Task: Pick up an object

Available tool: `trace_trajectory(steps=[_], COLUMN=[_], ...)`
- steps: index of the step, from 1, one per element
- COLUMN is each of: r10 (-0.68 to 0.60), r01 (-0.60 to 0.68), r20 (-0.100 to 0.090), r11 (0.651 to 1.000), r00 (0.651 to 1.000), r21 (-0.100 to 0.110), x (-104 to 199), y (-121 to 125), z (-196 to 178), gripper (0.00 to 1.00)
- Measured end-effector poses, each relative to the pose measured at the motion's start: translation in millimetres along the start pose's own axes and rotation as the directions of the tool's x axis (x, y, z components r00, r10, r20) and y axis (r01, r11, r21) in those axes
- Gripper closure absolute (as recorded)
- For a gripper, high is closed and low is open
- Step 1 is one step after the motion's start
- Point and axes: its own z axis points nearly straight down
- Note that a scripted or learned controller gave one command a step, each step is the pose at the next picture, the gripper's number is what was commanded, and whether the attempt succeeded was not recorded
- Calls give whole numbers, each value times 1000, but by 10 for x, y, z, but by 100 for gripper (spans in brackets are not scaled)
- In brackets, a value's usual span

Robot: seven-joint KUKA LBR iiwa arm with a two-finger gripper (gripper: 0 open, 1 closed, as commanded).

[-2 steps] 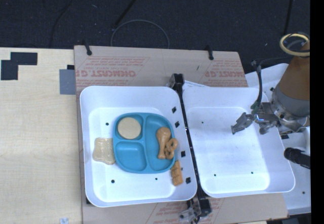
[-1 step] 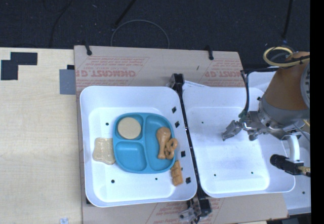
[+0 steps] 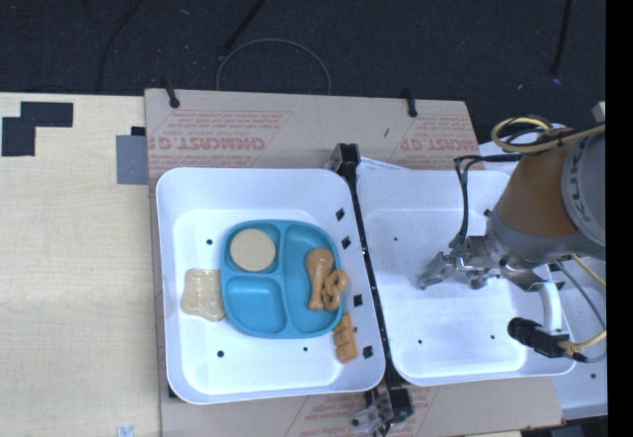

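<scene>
Gripper (image 3: 440, 272) low over right bin (image 3: 465, 356), well apart from objects; finger state cannot tell, nothing seen held. Left bin (image 3: 183, 193) holds blue divided tray (image 3: 265, 311): round cracker (image 3: 251, 249) upper-left compartment, pretzel (image 3: 324, 279) right compartment, long axis top-to-bottom. Pale biscuit (image 3: 203, 293) touching tray's left edge; small brown piece (image 3: 345, 338) beside lower-right corner.

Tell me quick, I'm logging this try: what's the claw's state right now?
Claw: over the right bin, nothing visibly between its tips; open or closed cannot be told.
</scene>
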Motion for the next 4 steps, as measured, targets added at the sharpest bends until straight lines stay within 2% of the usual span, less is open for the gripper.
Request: trace_trajectory(steps=[1,2,3,4], r10=[4,-1,-2,-2], r01=[-4,1,2,2], r20=[0,3,4,3], r11=[1000,1000,1000,1000], r00=[1000,1000,1000,1000], r21=[-2,-11,-12,-10], x=[-13,23,37,28], y=[5,-36,22,-79], z=[-131,-742,-1364,-1898], gripper=[100,100,100,100])
